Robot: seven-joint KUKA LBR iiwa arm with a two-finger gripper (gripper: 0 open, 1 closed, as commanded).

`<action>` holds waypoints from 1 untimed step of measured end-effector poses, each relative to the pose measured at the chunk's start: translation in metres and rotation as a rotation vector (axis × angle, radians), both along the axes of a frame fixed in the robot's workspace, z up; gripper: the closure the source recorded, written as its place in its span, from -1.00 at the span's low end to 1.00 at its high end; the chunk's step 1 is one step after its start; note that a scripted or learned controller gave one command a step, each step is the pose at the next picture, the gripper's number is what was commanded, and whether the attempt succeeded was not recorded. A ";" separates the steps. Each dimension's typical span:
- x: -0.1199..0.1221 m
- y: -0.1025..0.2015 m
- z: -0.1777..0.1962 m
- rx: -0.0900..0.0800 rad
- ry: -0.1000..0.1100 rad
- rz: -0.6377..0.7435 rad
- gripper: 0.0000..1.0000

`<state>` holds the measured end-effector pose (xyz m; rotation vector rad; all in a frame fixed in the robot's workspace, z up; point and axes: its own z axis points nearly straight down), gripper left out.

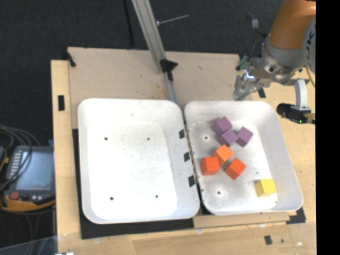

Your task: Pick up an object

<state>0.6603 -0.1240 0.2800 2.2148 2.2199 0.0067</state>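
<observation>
Fingers [245,89] of the grey arm with the orange band [289,28] hang above the far rim of the right-hand shallow white bin [281,137], near its upper middle edge. Whether they are released or clenched cannot be told at this size; no object is seen between them.

Nearest to the fingers, just inside the bin and a little toward the camera, lie three purple cubes: one purple cube [222,125] closest, a second purple cube [229,137] touching it, and a third purple cube [245,136] just beside that. Farther from the fingers sits a cluster of three orange cubes: a light orange cube [224,154], a red-orange cube [210,165] to its left, and another red-orange cube [235,168] to its right, all touching or nearly so. Farthest from the fingers, near the bin's front right corner, lies a yellow cube [265,187], apart from the others.

Well to the left of the fingers is the left-hand shallow white bin [90,158], on the same wooden bench [61,142].
</observation>
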 end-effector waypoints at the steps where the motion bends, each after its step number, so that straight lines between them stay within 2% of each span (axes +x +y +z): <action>1: -0.015 0.045 -0.016 0.000 0.008 0.002 1.00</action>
